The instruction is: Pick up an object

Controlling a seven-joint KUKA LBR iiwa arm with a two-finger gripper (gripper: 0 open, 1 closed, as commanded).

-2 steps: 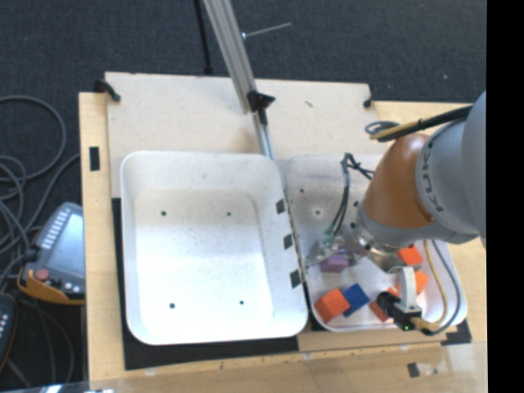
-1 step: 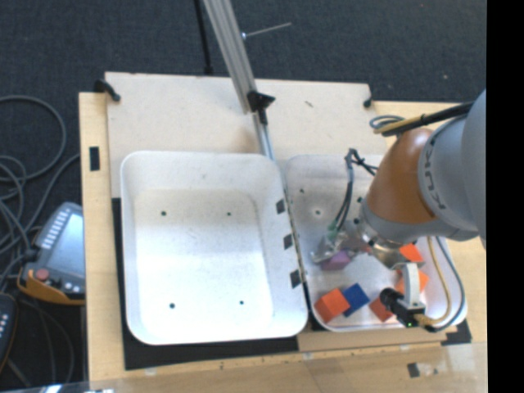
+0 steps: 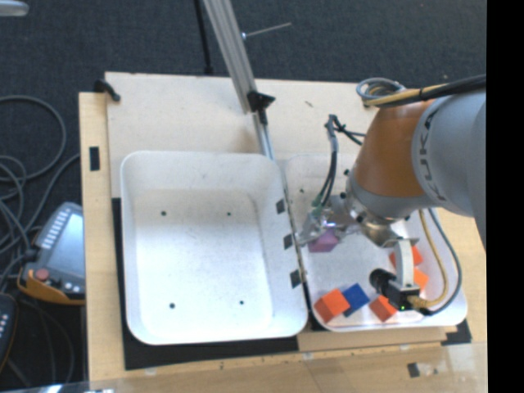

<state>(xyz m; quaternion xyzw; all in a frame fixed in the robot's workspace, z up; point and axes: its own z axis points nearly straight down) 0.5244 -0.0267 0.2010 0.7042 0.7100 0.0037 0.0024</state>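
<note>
Two white bins (image 3: 205, 244); three orange blocks (image 3: 332, 304), one blue (image 3: 355, 297), one purple (image 3: 326, 240).

Smooth matt white plastic bins (image 3: 205, 244)

Two shallow white plastic bins (image 3: 147, 178) sit side by side. Visible: several small orange blocks (image 3: 332, 304), one blue block (image 3: 354, 296), one purple block (image 3: 325, 240)
</note>
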